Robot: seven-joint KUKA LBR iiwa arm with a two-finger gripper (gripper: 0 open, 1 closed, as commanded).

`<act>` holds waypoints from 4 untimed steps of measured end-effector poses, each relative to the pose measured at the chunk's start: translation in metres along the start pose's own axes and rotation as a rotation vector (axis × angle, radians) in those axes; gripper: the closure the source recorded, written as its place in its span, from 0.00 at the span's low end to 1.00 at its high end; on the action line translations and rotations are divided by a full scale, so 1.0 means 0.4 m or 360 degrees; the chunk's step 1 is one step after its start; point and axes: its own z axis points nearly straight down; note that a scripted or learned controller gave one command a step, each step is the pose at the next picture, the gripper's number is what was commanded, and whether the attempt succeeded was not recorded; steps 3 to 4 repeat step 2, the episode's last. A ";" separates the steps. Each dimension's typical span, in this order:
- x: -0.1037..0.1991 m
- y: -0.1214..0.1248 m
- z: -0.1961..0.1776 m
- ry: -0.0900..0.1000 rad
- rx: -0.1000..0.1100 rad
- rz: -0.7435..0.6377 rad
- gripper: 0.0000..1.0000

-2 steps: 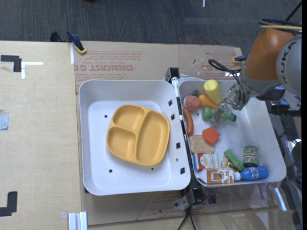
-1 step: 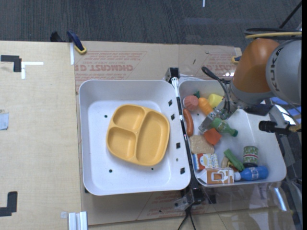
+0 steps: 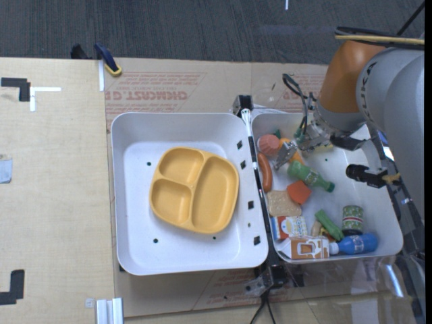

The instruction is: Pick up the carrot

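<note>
The carrot is a small orange piece with a green top. It lies in the upper left part of the right bin, between a round red-orange fruit and the arm's wrist. My gripper is low in that bin, right beside the carrot's near side and just above the green bottle. Its grey fingers look spread open and point down-left, with nothing seen between them. The wrist hides part of the carrot.
The right bin also holds a sausage, a red-orange cone-shaped piece, a cracker, a carton, a blue bottle and a green can. A yellow divided plate lies in the left bin.
</note>
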 end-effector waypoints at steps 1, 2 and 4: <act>-0.004 0.000 -0.022 -0.0015 -0.0006 -0.0010 1.00; 0.192 -0.010 -0.258 -0.0034 -0.0059 -0.0366 1.00; 0.192 -0.010 -0.258 -0.0034 -0.0059 -0.0366 1.00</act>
